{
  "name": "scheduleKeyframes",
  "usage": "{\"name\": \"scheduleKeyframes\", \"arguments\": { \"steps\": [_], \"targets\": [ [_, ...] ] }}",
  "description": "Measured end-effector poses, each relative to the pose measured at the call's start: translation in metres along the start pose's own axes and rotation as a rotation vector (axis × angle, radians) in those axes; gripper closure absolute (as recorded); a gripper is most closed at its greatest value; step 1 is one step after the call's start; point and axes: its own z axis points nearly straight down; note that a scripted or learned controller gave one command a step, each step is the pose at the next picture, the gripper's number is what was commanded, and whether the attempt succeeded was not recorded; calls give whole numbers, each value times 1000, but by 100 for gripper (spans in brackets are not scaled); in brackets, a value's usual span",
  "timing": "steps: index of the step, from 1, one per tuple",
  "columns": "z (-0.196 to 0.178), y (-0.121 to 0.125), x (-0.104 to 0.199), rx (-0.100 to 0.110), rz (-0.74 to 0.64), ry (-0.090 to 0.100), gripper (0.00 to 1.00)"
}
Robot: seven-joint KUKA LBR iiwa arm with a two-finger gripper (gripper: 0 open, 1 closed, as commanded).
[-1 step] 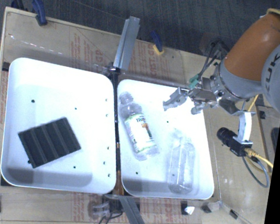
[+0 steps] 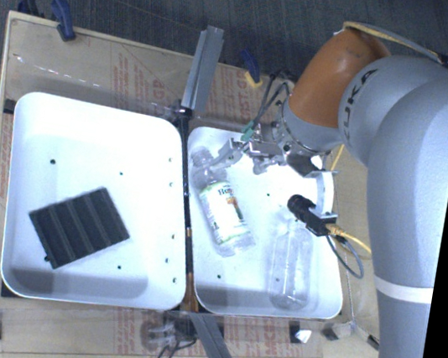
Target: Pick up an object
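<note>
- Left bin (image 2: 35, 113): white, shallow, holding a dark ribbed rectangular panel (image 2: 79, 226) lying flat and turned diagonally, toward 7 o'clock of the bin floor.
- Blue clamps (image 2: 62, 17) on the bench's far edge, near 11 o'clock of the left bin.
- Grey metal bar (image 2: 201, 68) standing along the seam between the two bins at 12 o'clock.
- Right bin (image 2: 330, 306): white, shallow, touching the left bin along the seam.
- Clear labelled plastic bottle (image 2: 222, 208) on its side in the right bin's left half, neck toward 11 o'clock, base toward 5 o'clock.
- Second clear bottle (image 2: 292, 266), no label seen, lying toward 4 o'clock of the right bin, well apart from the labelled one.
- Gripper (image 2: 250, 151) low over the right bin at 12 o'clock, just beside the labelled bottle's neck; spread or pressed together: cannot tell.
- Grey arm (image 2: 398, 152) with orange band entering from 3 o'clock.
</note>
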Motion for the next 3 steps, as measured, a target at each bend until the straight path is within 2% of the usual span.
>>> {"name": "scheduleKeyframes", "arguments": {
  "steps": [1,2,3],
  "targets": [
    [95,-13,-1,-4,-24,-4,0],
    [83,-11,1,-7,-30,-4,100],
    [-5,16,45,-4,-158,1,100]
  ]
}}
